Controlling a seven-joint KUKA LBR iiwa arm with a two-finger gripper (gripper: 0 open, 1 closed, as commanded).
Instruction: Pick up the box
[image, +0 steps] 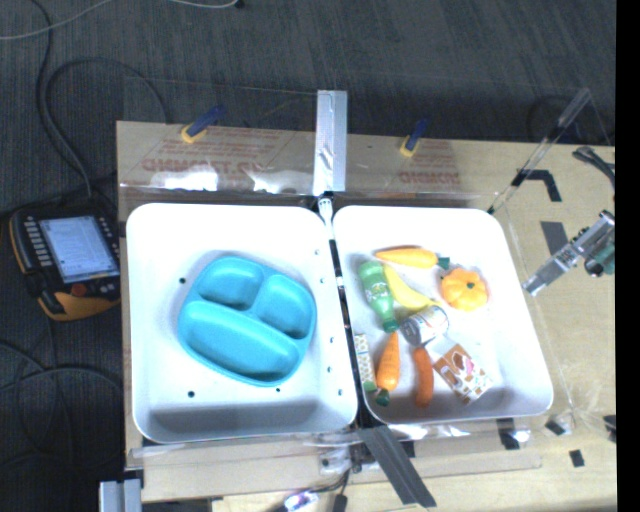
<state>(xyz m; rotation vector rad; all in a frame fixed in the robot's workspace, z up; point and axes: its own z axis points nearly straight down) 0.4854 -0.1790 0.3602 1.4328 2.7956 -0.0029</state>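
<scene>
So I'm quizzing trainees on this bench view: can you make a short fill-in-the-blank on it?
1. The blue divided tray lies in the ____ bin.
2. The small box lies in the ____ bin.
3. The toy pumpkin is coloured ____.

Missing words: left; right; orange.

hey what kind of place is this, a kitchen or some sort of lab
Most likely a robotics lab bench, not a kitchen. Two white bins sit side by side on a plywood bench, toy food and a small box fill the right one, and a teach pendant lies on the carpet.
</scene>
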